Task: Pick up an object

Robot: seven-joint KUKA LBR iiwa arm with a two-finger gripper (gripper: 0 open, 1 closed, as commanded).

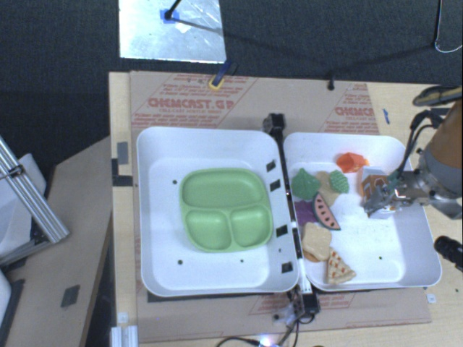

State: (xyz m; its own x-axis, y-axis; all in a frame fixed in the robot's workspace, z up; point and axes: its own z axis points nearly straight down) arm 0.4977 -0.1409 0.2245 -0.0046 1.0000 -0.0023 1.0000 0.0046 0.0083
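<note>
The arm's tool (381,199) hangs low over the right bin (416,262), just beside a brown toy piece (372,184); whether it grips anything cannot be told. A green divided plate (221,210) sits in the left bin (155,194).

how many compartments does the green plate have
3. The green plate lies in the left bin: one wide compartment across its far half, and two smaller ones on the near side, left and right.
</note>
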